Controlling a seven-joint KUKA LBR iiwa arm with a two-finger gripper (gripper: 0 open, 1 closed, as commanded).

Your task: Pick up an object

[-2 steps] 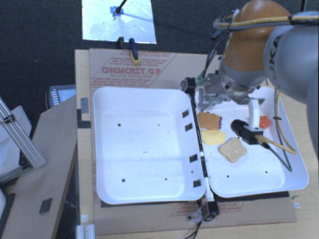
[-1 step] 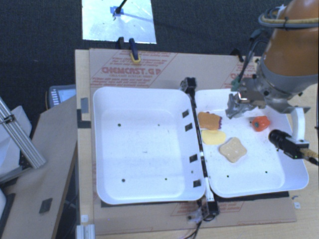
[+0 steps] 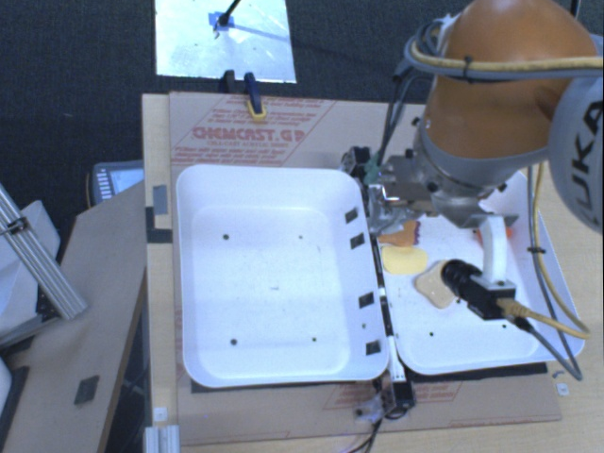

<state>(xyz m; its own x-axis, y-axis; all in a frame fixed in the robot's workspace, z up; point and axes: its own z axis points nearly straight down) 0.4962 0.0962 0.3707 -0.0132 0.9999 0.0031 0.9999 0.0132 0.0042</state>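
The right bin (image 3: 472, 347) holds a flat yellow piece (image 3: 406, 260), a beige toast-like slice (image 3: 434, 289) just in front of it, and an orange piece (image 3: 400, 238) partly hidden under the arm. A small reddish bit (image 3: 511, 226) shows near the bin's far right. My gripper (image 3: 382, 208) hangs low over the right bin's far left corner, close to the orange piece, and the grey wrist and orange band hide most of it. No object can be seen between it and the bin floor.
The left bin (image 3: 274, 272) lies beside the right one, with black clips (image 3: 359, 242) along their shared wall. A cardboard sheet (image 3: 250, 130) lies under both bins. A yellow-and-black clamp (image 3: 253, 100) and a shiny plate (image 3: 224, 26) sit at the back.
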